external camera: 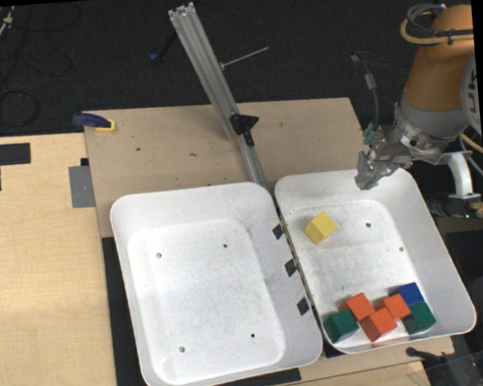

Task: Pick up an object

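White plastic, lightly speckled, forms the two shallow bins that sit side by side on the tan desk [38, 273], and the right bin [435, 242] serves as the anchor for everything else. A yellow block [320, 228] lies alone on that bin's floor, toward its far left part, tilted out of line with the walls. At the bin's near end a cluster of blocks crowds together: two green blocks, one at the cluster's left [341, 325] and one at its right [420, 321], three orange blocks [376, 314] between them, touching one another, and a blue block [410, 292] at the cluster's far right side, just beside an orange one. The yellow block sits well apart from this cluster.

Above the bin's far right corner hangs the claw [369, 174], grey and pointing down toward the rim, with nothing visible between its tips; how wide it stands cannot be told from here. Its orange-banded arm [436, 66] rises behind it, off the bin's right side, with cables looped over the top.

To the bin's left lies the left bin [136, 231], its wall touching the right bin's along a seam marked by three small black clips [290, 267]. An aluminium rail [211, 73] slants away from the seam's far end across a brown board [170, 148]. A blue and yellow clamp [94, 121] sits at that board's far left corner.
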Controlling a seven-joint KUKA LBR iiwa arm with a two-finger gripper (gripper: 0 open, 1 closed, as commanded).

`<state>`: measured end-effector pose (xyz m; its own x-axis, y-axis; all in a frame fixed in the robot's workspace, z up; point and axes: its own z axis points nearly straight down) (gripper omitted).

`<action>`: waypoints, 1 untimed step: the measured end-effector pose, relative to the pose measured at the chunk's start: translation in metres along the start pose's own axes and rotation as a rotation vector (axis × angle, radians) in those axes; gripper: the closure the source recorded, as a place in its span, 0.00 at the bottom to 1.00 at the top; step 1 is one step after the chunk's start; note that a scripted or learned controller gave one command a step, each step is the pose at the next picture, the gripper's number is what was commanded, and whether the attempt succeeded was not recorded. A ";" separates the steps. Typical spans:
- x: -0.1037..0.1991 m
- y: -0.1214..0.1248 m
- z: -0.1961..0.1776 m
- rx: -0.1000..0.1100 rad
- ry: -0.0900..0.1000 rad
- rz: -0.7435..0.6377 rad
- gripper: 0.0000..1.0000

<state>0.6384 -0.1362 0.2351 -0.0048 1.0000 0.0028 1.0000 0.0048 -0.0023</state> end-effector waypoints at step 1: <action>0.046 -0.012 -0.007 0.001 0.000 0.001 1.00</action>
<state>0.6263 -0.0898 0.2428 -0.0041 1.0000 0.0030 1.0000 0.0042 -0.0033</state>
